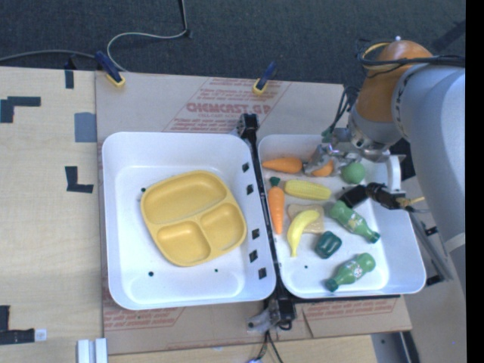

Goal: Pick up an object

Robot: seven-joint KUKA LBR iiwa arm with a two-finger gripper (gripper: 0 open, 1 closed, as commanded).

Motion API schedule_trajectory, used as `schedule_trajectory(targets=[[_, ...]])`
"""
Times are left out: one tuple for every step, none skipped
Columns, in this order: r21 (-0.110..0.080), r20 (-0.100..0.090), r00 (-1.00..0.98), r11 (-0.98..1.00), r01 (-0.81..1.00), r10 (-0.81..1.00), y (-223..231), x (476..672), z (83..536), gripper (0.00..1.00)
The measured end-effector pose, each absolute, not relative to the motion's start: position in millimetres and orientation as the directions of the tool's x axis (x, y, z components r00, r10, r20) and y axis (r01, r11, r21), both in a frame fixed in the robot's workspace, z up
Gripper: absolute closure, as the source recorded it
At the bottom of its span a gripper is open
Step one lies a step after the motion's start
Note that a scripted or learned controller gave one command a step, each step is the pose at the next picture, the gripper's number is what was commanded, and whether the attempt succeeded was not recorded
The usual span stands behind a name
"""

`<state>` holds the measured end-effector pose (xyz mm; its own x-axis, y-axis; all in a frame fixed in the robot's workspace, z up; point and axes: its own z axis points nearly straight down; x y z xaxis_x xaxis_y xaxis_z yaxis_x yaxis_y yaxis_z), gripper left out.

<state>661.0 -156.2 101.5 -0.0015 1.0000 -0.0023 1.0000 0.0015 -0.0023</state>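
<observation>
The arm (423, 127) runs off the right edge, gripper (327, 157) indistinct

A yellow three-compartment tray (193, 216) lies in the left white bin (121, 203), both bins rest on printed cardboard (219, 104) fixed by two blue-and-yellow clamps (110, 69) on the wooden desk (38, 203).

Two white bins sit side by side on the tabletop (45, 203). The left bin (128, 278) holds a yellow divided plate (193, 216). The right bin (408, 267) is crowded — a carrot (282, 165) at the far edge, a corn cob (307, 190), a second carrot (277, 210), a banana (299, 230), a dark green pepper (327, 244), two green bottles (352, 222) (351, 271) and a green round fruit (352, 173). The gripper (324, 159) hangs low over the bin's far side, beside the first carrot — its jaws are hard to make out.
</observation>
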Motion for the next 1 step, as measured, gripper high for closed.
schedule_trajectory(targets=[[0.001, 0.000, -0.002, 0.002, 1.000, 1.000, -124.1, 650.6, 165.7, 1.00]])
